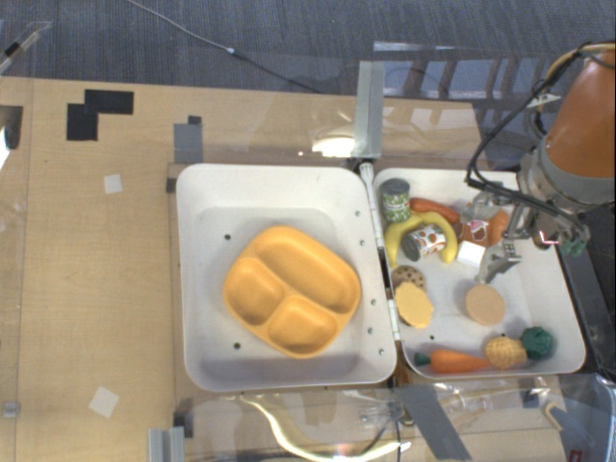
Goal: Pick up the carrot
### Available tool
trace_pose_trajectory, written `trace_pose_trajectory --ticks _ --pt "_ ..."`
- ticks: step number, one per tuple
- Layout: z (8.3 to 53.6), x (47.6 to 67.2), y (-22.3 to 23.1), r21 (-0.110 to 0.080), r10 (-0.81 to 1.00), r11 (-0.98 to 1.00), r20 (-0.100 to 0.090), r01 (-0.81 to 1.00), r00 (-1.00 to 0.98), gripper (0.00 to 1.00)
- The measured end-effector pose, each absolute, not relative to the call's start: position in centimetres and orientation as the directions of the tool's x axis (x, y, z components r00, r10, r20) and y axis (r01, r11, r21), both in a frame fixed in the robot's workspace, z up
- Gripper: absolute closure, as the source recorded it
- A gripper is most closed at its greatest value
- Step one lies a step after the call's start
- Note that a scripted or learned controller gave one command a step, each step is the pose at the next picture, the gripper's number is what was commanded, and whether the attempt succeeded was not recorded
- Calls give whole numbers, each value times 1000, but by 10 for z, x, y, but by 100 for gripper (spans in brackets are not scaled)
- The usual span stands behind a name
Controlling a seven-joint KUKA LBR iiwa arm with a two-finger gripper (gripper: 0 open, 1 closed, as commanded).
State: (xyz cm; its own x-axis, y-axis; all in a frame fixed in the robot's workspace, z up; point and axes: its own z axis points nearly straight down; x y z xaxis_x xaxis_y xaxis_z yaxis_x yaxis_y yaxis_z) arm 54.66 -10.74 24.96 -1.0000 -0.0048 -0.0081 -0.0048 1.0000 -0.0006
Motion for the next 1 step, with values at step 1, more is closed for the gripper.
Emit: trace_pose_trajectory --ticks 1 --pt "228 490 -150 0 207 978 -7 207 -978 0"
